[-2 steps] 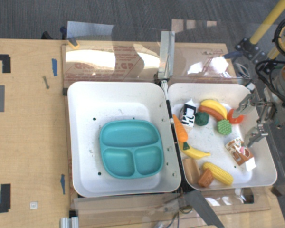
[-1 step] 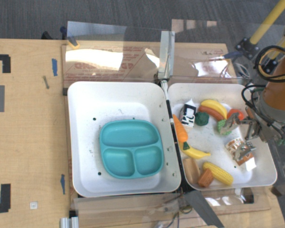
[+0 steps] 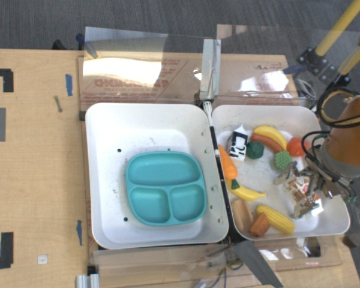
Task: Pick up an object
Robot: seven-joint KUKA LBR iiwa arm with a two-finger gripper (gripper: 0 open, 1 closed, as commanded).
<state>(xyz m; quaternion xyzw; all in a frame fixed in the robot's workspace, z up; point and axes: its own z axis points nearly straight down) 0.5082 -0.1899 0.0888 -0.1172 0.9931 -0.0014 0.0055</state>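
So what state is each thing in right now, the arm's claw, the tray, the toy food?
Gripper: low in the right bin, over small clutter; grip unclear.
Teal tray: flat in the left bin, compartments bare.
Banana: lying loose, untouched.
Corn cob: lying near the front wall.
Carrot: lying against the dividing wall.

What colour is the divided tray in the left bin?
Teal, or light turquoise; the divided tray shows plainly in the camera view.
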